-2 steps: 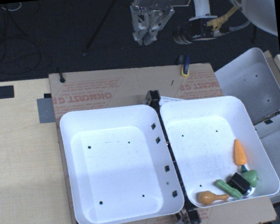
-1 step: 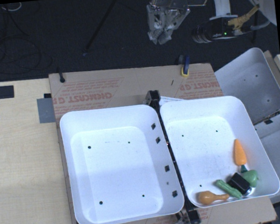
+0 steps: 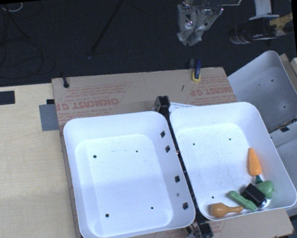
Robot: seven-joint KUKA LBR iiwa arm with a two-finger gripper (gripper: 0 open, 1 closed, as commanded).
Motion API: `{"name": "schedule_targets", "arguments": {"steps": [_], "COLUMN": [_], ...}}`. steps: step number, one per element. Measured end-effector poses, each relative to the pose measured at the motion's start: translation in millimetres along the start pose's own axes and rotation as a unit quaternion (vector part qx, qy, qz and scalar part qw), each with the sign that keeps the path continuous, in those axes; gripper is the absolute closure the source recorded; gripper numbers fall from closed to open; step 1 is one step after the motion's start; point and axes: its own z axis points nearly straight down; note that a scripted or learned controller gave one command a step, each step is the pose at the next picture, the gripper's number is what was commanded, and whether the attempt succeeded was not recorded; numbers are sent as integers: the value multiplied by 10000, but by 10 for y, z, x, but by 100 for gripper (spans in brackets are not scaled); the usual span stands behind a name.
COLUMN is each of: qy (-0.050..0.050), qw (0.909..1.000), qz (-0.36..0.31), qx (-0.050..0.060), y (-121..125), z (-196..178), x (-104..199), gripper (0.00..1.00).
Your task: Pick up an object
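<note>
Camera view: gripper (image 3: 192, 35) sits up top, well above both bins, over dark floor past the bench; nothing between fingers, can't tell if released or clenched. Left bin (image 3: 72, 151) beside right bin (image 3: 260, 114). Objs bunched in right bin's near-right corner: orange carrot-shaped piece (image 3: 254, 162), black block (image 3: 252, 194) on green piece (image 3: 243, 200), yellow-orange gourd-shaped piece (image 3: 224, 209).

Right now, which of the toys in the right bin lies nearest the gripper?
The orange carrot-shaped toy, lying by itself along the right bin's right wall. The others cluster farther from the gripper, in the bin's near corner.
</note>
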Motion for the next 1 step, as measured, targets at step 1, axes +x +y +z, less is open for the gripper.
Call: {"name": "schedule_targets", "arguments": {"steps": [1], "qy": [-2], "qw": [10000], "qz": [3], "qx": [2], "y": [2], "z": [2], "x": [-531], "gripper": [100]}}
